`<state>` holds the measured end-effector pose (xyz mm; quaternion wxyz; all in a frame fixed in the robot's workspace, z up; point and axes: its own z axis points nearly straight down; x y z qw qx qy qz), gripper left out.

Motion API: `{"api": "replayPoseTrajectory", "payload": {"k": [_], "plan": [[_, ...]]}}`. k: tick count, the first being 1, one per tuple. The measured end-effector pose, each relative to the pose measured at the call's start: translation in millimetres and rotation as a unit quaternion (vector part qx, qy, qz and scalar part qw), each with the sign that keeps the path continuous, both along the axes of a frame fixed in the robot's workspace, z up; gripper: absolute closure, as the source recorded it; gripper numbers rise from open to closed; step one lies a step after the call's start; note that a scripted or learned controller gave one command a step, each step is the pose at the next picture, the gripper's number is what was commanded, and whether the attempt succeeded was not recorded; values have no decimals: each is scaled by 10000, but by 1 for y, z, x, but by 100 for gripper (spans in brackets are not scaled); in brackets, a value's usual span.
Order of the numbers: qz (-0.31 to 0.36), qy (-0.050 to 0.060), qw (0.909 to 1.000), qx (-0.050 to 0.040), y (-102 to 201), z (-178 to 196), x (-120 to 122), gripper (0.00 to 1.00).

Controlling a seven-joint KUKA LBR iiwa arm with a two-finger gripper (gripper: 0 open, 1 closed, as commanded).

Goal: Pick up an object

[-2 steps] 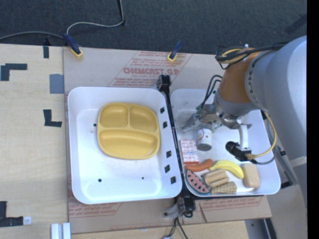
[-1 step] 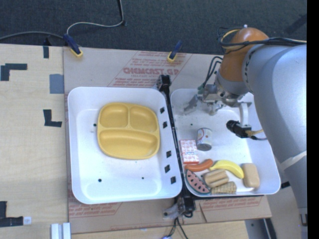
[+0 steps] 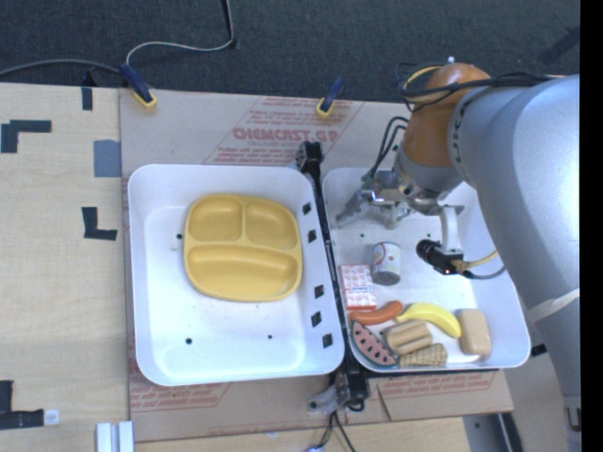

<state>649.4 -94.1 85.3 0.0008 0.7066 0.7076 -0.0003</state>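
Can [image 3: 384, 262]: the likeliest pick, lying just below the gripper [image 3: 380, 205] in the view, a touch toward the arm's side and apart from it. It is a small grey cylinder, smooth and hard-looking. It seems tipped, with its round end facing the camera, so its long axis looks to run roughly toward and away from the gripper. I judge the coming move to be a short drop onto it.

The arm [image 3: 509, 186] is smooth grey with an orange band, and it comes in from behind the gripper. Whether the gripper is released or clenched cannot be told, and nothing visible sits in it.

The right bin [image 3: 419, 285] is shallow glossy white plastic and lies under the gripper. The left bin [image 3: 155, 281] lies well off to the gripper's far side. It holds a plate [image 3: 243, 248], yellow, matte, rounded and split into three wells.

Beyond the can from the gripper, toy foods are crowded at the bin's near edge:
- a curved yellow banana [image 3: 431, 318]
- a tan bread piece [image 3: 474, 332]
- a flat red-and-white box [image 3: 357, 285], just beside the can
- a reddish sausage [image 3: 375, 312]
- a melon slice [image 3: 372, 344]
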Motion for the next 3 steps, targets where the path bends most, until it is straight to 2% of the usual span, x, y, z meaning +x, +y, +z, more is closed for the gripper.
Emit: {"api": "replayPoseTrajectory", "payload": {"k": [1, 2, 3], "plan": [[-10, -6, 10000, 0, -18, 1, -80, 0], [-9, -19, 10000, -3, -18, 11, -79, 100], [4, 6, 10000, 11, 40, 99, -111, 100]]}}
